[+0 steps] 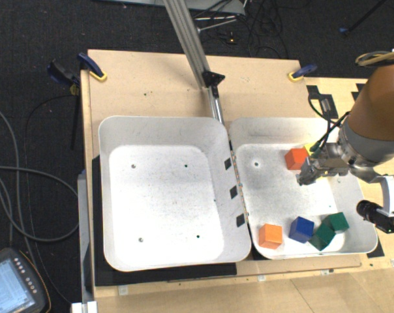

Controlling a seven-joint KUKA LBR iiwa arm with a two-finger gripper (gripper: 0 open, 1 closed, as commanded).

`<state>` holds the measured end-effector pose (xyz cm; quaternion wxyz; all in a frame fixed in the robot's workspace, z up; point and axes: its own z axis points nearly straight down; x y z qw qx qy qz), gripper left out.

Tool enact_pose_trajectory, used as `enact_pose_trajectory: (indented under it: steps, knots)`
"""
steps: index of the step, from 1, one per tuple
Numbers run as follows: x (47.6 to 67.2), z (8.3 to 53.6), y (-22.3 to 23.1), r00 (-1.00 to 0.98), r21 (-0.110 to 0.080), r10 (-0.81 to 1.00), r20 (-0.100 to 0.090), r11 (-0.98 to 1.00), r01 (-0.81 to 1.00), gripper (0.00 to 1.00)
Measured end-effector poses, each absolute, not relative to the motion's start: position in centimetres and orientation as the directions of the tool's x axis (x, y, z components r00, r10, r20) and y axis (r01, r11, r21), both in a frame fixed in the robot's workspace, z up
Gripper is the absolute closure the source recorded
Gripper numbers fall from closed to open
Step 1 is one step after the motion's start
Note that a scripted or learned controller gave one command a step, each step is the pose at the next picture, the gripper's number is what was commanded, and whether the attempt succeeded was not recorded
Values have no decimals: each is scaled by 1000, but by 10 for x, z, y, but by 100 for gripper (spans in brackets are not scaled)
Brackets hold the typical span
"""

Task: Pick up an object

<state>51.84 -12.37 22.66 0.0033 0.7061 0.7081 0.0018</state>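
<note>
In the right bin (262,139), an orange-red block (295,158) lies near the back right. My gripper (308,176) hangs just to its right and slightly in front, close above the bin floor. Along the front edge lie an orange block (271,235), a blue block (301,229), and two dark green blocks (338,222) (323,237). A bit of yellow (310,149) peeks out behind the gripper.
The left bin (161,188) sits beside the right one, with a raised rim between them. A metal pole (190,38) slants over the back of the bench. Clamps hold the board's corners. The arm (373,122) covers the right bin's far-right side.
</note>
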Motion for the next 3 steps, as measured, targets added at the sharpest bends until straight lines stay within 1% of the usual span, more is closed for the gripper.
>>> enact_pose_trajectory:
  steps: [1,2,3]
  knots:
    - [524,231,-75,-8,3,1000,0,8,1000,100]
    - [542,242,-26,-8,2,1000,1,8,1000,100]
    - [546,243,27,-9,1,1000,2,9,1000,100]
